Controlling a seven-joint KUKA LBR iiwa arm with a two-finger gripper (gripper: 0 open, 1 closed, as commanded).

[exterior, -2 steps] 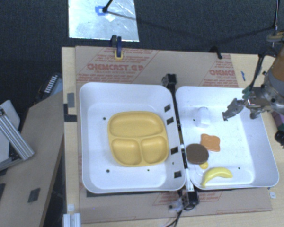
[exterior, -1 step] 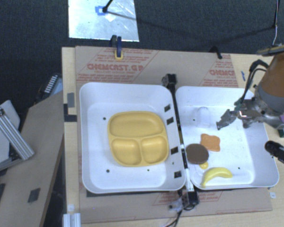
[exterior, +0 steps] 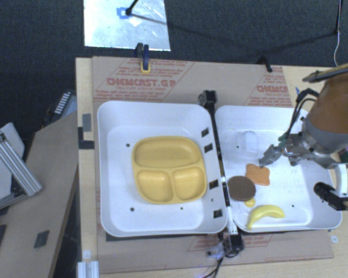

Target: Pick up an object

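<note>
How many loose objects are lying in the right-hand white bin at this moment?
3. An orange flat toast-shaped piece lies mid-bin just below the gripper; a brown round disc sits near the divider; a yellow plastic banana lies by the front wall. The arm may hide others.

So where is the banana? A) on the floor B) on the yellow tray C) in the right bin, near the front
C: the banana lies in the right bin, near its front edge, below the brown disc.

We read "CHEMCAST" in red, twice, on the brown board [exterior: 140, 81] beyond and left of the gripper [exterior: 267, 157].
</note>
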